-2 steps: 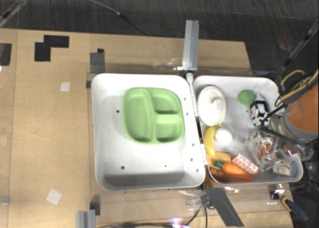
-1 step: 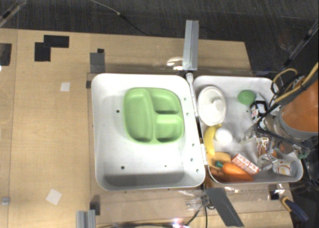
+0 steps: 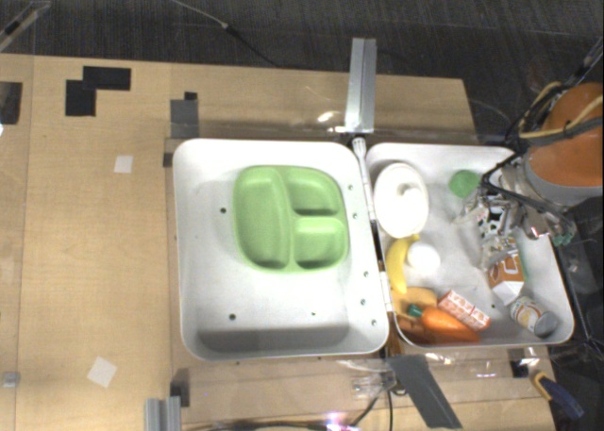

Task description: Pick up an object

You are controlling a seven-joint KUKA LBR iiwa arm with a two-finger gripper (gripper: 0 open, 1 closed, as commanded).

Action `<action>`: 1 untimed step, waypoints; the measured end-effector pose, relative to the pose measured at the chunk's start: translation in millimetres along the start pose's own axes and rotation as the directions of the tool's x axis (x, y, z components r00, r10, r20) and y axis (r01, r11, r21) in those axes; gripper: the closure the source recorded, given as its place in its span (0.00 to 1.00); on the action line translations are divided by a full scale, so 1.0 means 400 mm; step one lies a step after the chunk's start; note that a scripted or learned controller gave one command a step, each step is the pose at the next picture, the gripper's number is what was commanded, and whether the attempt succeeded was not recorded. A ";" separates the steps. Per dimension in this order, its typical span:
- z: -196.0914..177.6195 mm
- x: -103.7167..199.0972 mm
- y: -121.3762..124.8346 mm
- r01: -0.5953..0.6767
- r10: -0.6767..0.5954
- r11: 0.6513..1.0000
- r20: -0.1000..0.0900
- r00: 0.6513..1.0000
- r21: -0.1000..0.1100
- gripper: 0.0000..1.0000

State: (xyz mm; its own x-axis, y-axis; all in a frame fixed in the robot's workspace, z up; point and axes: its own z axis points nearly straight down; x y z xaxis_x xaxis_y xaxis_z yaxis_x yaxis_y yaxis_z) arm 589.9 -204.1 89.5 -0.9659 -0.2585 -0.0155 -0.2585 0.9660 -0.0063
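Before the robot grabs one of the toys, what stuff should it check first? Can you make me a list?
1. Gripper is over the right bin, where the toys lie: ok.
2. Something to grab sits close by: ok, an orange-and-white carton lies just below the gripper.
3. Gripper is not already carrying a toy: cannot tell, wires and metal parts clutter that spot.
4. Toys have room around them: not ok, the banana, carrot and red-and-white box are bunched together.
5. The green divided tray in the left bin is out of the arm's way: ok.
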 end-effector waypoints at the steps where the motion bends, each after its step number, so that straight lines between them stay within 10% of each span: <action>1: -0.006 0.146 0.054 -0.160 0.160 0.987 0.002 0.987 0.001 0.00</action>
State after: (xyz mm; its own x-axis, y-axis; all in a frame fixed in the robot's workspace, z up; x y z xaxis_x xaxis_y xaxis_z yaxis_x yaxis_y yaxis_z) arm 527.9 -198.2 90.9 -0.9947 -0.1008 -0.0179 -0.1008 0.9949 -0.0046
